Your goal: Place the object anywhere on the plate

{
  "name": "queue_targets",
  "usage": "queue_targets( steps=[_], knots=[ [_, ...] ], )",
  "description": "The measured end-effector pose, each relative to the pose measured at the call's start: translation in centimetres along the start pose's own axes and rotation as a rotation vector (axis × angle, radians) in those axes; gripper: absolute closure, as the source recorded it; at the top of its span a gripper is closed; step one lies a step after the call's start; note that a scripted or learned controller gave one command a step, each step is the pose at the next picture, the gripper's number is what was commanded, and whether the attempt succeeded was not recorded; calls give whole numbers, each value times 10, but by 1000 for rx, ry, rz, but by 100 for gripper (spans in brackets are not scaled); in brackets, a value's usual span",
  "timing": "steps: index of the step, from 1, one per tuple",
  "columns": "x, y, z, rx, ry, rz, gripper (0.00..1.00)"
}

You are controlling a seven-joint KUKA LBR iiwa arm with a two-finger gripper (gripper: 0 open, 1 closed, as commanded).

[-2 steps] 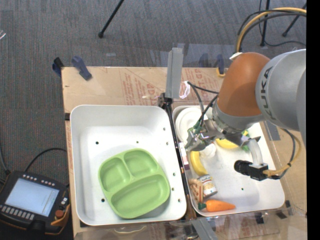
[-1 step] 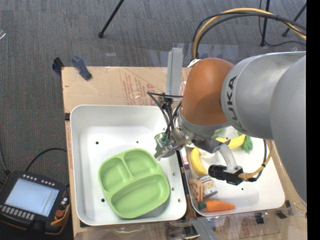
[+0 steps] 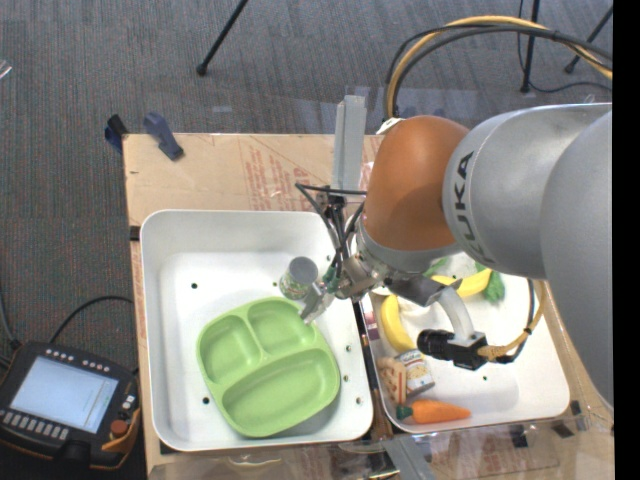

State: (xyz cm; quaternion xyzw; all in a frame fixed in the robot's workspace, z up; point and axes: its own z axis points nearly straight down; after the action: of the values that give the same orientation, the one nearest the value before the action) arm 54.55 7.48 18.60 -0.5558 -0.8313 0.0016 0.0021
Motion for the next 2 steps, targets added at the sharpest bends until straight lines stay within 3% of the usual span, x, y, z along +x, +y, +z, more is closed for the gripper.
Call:
queue_targets(
  steps=[1, 2],
  knots=[
    [-2, 0, -9, 3, 1, 4, 100],
    [36, 11, -83, -5, -2, -242, 100]
  ],
)
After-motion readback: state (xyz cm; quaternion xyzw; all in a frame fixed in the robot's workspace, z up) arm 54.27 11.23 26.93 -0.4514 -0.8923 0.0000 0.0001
